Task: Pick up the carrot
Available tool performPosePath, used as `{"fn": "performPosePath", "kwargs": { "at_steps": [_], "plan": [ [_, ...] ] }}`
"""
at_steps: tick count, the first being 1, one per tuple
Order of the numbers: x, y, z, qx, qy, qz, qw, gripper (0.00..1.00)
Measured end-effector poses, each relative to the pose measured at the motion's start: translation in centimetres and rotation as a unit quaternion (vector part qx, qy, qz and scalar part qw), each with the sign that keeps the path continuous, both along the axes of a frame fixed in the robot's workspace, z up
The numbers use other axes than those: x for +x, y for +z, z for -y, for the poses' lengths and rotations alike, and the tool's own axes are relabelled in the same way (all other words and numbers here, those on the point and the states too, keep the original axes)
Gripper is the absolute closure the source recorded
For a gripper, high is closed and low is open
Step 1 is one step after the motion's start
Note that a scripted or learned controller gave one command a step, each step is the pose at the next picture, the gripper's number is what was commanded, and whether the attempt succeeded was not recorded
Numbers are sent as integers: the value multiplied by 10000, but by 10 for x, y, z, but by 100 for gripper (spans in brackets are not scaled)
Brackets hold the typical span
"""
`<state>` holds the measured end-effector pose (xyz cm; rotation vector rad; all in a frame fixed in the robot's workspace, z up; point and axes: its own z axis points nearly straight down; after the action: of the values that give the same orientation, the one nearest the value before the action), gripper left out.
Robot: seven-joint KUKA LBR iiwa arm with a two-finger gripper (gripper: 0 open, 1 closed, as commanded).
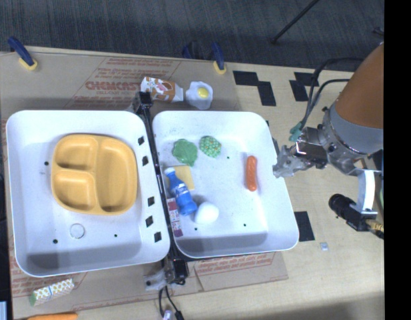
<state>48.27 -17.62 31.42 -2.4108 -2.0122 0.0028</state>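
The carrot (250, 172), a short orange stick, lies on the floor of the right bin (258, 229) near its right wall. My gripper (286, 163) hangs just outside that wall, right of the carrot and apart from it. Nothing shows between its grey fingers. The arm with its orange band comes in from the right edge.
The right bin also holds two green pieces (185, 151) (210, 145), a yellow slice (184, 175), a blue bottle (180, 193) and a white egg (206, 213). A yellow divided tray (95, 172) sits in the left bin (25, 245). A small carton (158, 89) and a fried egg toy (200, 95) lie behind the bins.
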Motion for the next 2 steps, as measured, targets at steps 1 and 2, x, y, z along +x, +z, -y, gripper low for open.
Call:
{"fn": "performPosePath", "kwargs": {
  "at_steps": [1,2],
  "plan": [
    [15,-134,-39,8,-1943,-20,9809,100],
    [-7,-223,-57,9,-2878,-22,9577,100]
  ]
}}
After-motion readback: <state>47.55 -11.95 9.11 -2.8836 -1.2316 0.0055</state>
